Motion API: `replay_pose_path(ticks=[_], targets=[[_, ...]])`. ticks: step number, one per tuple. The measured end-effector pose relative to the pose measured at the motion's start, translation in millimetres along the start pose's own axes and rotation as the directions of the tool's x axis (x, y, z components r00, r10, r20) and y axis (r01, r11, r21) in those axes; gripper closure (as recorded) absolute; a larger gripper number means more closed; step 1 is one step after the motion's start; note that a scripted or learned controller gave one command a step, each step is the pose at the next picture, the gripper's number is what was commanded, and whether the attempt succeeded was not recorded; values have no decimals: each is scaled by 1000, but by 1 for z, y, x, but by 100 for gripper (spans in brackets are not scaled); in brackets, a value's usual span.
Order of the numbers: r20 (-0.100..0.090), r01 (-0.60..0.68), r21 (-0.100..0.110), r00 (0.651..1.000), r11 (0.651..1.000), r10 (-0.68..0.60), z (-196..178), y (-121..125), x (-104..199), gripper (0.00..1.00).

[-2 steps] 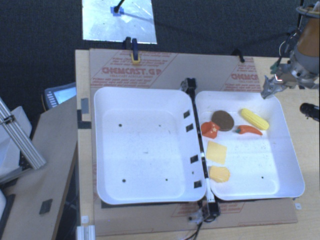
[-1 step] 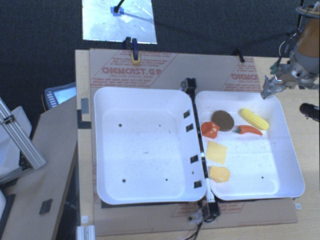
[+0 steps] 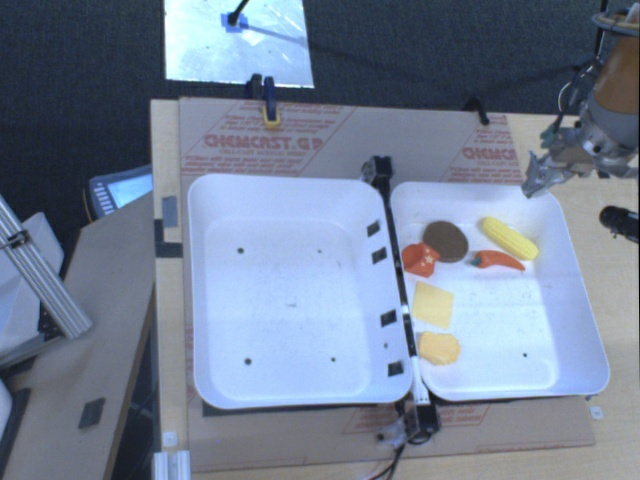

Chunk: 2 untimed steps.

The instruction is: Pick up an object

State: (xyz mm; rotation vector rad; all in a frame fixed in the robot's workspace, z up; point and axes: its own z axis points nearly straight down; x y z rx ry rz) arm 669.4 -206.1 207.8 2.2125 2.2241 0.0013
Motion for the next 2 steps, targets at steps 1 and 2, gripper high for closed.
replay_pose_path(ticks=[1,2], targets=[[0,0,0,1000,1000,0,3,0,0,100],[0,0,0,1000,1000,0,3,0,0,100]])
